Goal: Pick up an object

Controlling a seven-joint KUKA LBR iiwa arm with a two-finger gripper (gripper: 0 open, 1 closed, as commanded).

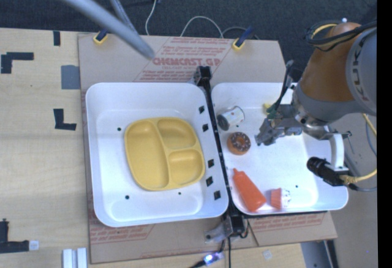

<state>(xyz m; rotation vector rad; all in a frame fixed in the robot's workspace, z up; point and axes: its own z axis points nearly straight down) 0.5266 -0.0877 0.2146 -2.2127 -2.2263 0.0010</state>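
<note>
The table [37,138] carries two shallow white bins side by side on a sheet of printed cardboard. The left bin [104,199] holds a yellow divided tray [164,153], lying flat, well apart from anything the arm could reach soon. The right bin [318,199] holds the smaller things, and the arm [334,77] reaches into it from the right, its orange band above the wrist.

The gripper [267,134] hangs low over the middle of the right bin; whether it is spread or pressed together cannot be told from this slant (the dark wrist parts run together there), and nothing shows between its tips.

The nearest candidate looks to be the brown round piece [239,142], which lies just beside the gripper, to its left in the view and slightly nearer the camera. It is round, so no long axis constrains the approach. The orange wedge [247,191] lies further toward the near edge, its long axis running diagonally from the divider toward the near wall, with a small orange-and-white block [280,199] just beside its lower end. A small white cylinder [231,117] lies on its side close to the divider, beyond the brown piece.
</note>
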